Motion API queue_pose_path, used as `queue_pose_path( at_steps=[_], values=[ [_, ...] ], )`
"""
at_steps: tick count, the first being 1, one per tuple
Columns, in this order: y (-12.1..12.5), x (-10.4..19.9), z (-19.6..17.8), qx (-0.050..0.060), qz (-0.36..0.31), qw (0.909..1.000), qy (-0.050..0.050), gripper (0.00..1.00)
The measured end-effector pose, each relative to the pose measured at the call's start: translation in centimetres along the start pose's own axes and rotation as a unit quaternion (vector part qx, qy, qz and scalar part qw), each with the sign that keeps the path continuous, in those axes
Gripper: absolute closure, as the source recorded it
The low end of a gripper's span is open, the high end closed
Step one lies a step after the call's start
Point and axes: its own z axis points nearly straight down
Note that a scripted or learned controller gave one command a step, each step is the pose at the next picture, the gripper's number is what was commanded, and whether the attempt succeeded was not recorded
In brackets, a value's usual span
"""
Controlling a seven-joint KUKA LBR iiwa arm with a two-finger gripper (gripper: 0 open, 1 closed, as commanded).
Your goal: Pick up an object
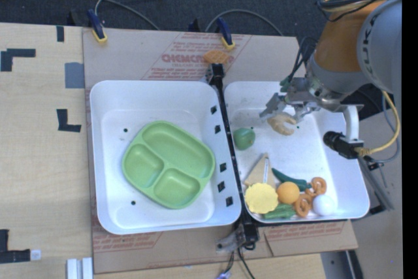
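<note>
My gripper [285,109] hangs over the upper middle of the right bin [339,170]. A pale tan, bread-like piece [283,125] lies right at its tip; whether it is gripped or resting on the bin floor is unclear. A small green round item [244,138] sits to the lower left of the gripper, near the divider. Along the bin's front lie a tan wedge [258,170], a yellow disc [260,198], an orange ball [288,193], a dark green pod [288,177], two brown pretzel rings [318,185] and a white egg [322,206].
The left bin [108,140] holds a green divided plate [168,164]. A black divider with clips [222,140] runs between the bins. The arm's grey and orange body [356,42] looms over the right bin's far corner, and a black fitting [339,142] sticks out by its right wall.
</note>
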Motion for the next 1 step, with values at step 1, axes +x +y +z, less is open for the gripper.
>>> queue_pose_path(
  at_steps=[1],
  values=[
    [-2.74,8.25,-0.68,0.000,-0.001,1.0000,0.000,1.00]
  ],
)
